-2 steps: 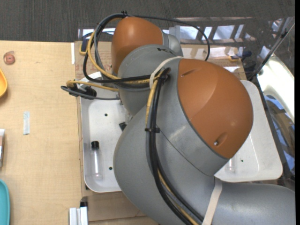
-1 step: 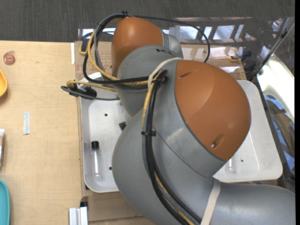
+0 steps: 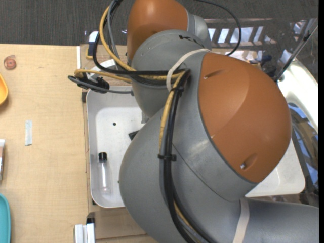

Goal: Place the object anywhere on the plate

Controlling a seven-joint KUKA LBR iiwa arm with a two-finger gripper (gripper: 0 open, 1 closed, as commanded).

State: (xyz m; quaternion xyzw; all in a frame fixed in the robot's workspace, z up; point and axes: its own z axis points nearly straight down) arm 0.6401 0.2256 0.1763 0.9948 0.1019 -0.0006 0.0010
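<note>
1. Vial (image 3: 103, 173), clear with a black cap, is my best guess at the task's object. It lies flat near the near-left corner of the left bin (image 3: 90, 151), cap toward the far side, touching nothing else.
2. At the near-left edge of the wooden bench (image 3: 45, 186) a teal rim (image 3: 3, 220) pokes in. It may be the plate, but too little shows to be sure.
3. The KUKA arm (image 3: 202, 151) reaches in from the right and hangs over the right part of that bin, well above the vial. I cannot tell whether the gripper is open, closed or carrying anything.
4. Judged step: the pick is not yet done, as the vial rests on the bin floor. The next move calls for coming down over the vial's middle and closing across its narrow width, since a round tube can roll.
5. Farther on the bench: one grey strip (image 3: 28, 133), one orange rim (image 3: 2, 92), one reddish disc (image 3: 9, 62).
6. Count: one vial, one dark speck (image 3: 114, 124) on the bin floor, one arm, and two bins, with the right bin (image 3: 296, 178) showing as a white sliver.
</note>
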